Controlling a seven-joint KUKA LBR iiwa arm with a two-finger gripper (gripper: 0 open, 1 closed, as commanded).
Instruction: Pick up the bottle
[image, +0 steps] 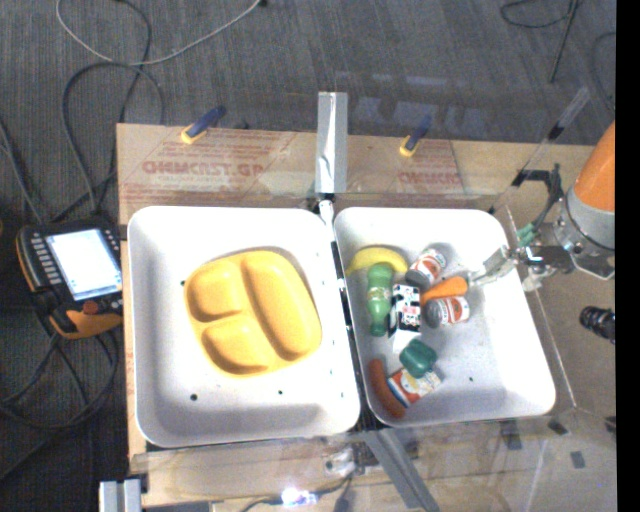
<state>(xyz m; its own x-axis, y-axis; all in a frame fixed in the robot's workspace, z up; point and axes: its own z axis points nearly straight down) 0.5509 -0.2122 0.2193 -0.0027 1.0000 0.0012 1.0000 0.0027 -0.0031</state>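
Observation:
A small green bottle (378, 306) lies in the right bin (510, 370), near the bin's left wall and just below a yellow fruit-like piece (377, 262). A second bottle-like item with a teal cap and red-and-white label (415, 371) lies toward the bin's front. My gripper (502, 262) hangs over the bin's upper right part, well to the right of both, close to an orange carrot (444, 289). Nothing shows between its fingers.
Two small cans (430, 265) (452, 310), a black-and-white box (405, 305) and a red sausage-like piece (381, 389) crowd around the bottles. The left bin (160, 400) holds a yellow divided plate (255, 310). A tablet (80, 262) sits off the bench's left.

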